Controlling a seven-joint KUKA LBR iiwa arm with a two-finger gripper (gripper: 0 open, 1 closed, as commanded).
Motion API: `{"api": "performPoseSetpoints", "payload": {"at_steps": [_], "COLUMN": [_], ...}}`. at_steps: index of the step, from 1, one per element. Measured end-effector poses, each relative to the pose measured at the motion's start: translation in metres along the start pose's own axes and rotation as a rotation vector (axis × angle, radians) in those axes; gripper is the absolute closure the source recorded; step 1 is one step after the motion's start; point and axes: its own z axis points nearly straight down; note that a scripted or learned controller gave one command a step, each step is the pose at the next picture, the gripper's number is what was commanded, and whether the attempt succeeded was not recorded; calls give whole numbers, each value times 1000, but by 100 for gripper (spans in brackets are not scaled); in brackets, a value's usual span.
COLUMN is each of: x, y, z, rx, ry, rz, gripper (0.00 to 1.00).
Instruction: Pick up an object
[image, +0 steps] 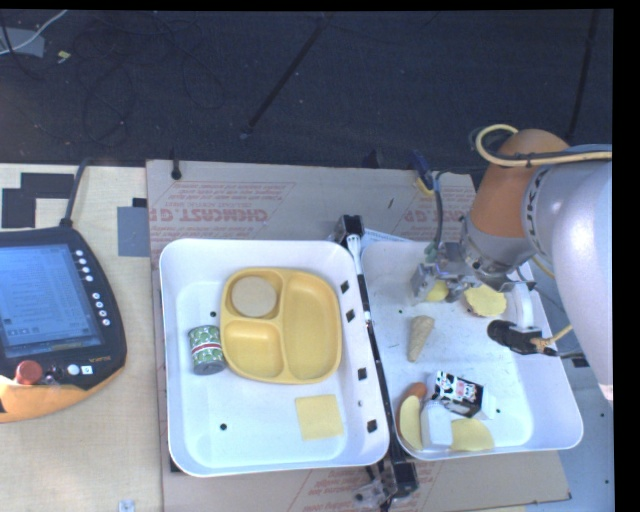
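Observation:
My gripper (444, 283) is low over the back of the right bin (545, 420), under the orange wrist band. A small yellow piece (437, 293) lies right at its tip; whether it is touching is unclear. A larger yellow slice (487, 301) lies just to the gripper's right. A pale cone (420, 336) rests in the bin's middle. At the front of the bin sit a black-and-white carton (458, 392), a white block (436, 427), an orange-edged piece (409, 415) and a yellow chip (472, 435).
The left bin (190, 420) holds a yellow divided plate (300, 330) with a tan disc (253, 296) in one compartment, a small green-banded can (206, 349) and a yellow square (319, 416). A tablet controller (50, 305) lies on the bench at the left.

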Motion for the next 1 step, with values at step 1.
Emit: {"api": "performPoseSetpoints", "payload": {"at_steps": [1], "x": [52], "y": [-19], "z": [-65], "rx": [-1], "ry": [2], "rz": [4], "gripper": [100]}}
